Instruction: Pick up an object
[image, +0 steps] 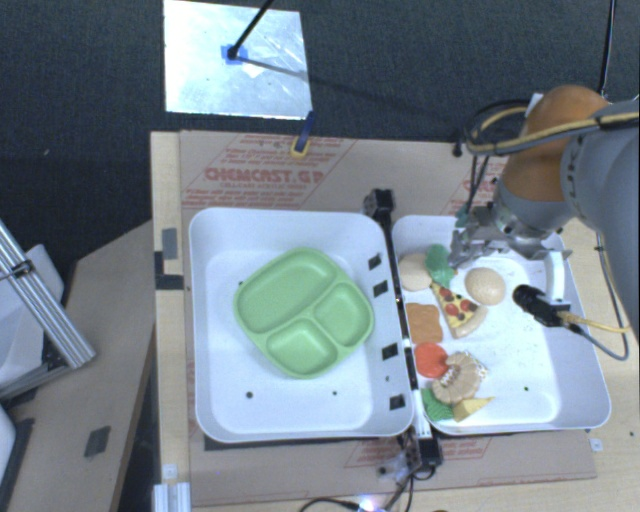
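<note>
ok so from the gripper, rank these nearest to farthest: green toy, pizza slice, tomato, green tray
Measured from the gripper at the top of the right bin:
1. Green toy, just left of and below it.
2. Pizza slice, mid-bin, below it.
3. Tomato, lower left of that bin.
4. Green tray, in the left bin.

Green divided plate (303, 312); white bins (215, 250); red-yellow pizza slice (457, 308).

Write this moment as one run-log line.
pincer over right bin | above green toy | nothing seen held | green tray in left bin
</note>
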